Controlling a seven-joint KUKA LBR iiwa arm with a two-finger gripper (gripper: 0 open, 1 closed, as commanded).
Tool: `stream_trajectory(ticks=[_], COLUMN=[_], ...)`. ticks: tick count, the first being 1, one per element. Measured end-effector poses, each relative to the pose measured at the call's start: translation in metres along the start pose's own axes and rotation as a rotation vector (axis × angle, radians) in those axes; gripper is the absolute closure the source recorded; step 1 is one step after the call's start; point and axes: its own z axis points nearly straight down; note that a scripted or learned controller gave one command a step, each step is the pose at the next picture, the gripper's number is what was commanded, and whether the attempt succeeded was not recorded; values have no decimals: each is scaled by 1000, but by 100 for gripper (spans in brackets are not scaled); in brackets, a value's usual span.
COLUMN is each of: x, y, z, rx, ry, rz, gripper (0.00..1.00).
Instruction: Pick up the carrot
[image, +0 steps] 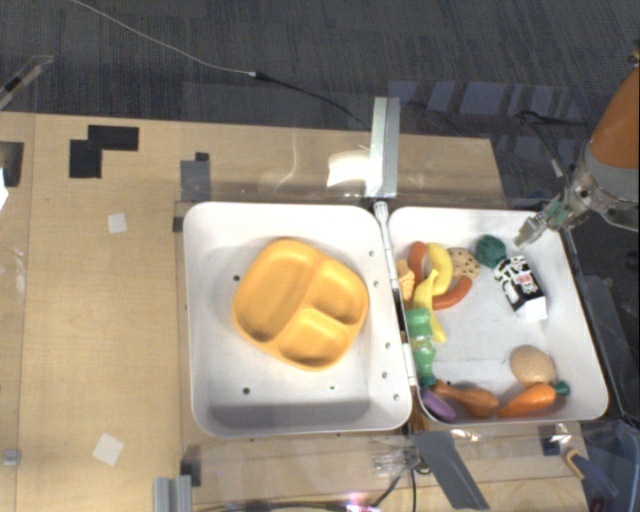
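Nearest the camera, along the front wall of the right bin (590, 395), lies the carrot (527, 400), orange, with its green top pointing right toward the bin's corner. Its left tip meets a brown, sausage-like piece (470, 398), and a purple item (436, 405) sits at the front left corner, partly tucked under the divider between the bins, so its shape is hard to read. Just behind the carrot rests a tan egg-shaped object (532, 364), touching or nearly touching it.

In the left bin (205, 400), a yellow divided plate (300, 302) sits roughly centred, slightly tilted.

Farther back in the right bin, a crowded heap lines the left wall: a green vegetable (421, 335), a yellow banana (432, 280), a red sausage shape (455, 293) and a speckled cookie (461, 262) overlap, and which piece lies on top of which is unclear. A black-and-white carton (521, 283) stands apart to the right, with a dark green item (489, 249) behind it.

At the far right rear, the tool (530, 232) hangs over the back corner of the right bin, well apart from the carrot. It appears small and blurred; whether its tips are apart or together cannot be told, and nothing is visibly between them. The arm above it is cut off by the frame edge. The desk (90, 320) is pale wood.
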Motion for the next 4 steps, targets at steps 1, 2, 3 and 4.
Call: stream_trajectory(ticks=[1,2,3,4], x=[-6,-11,13,41], y=[16,24,37,53], z=[8,11,27,-3], rx=[-2,-3,-2,-2], ry=[0,-2,1,1], rz=[-21,-36,29,208], gripper=[100,100,100,100])
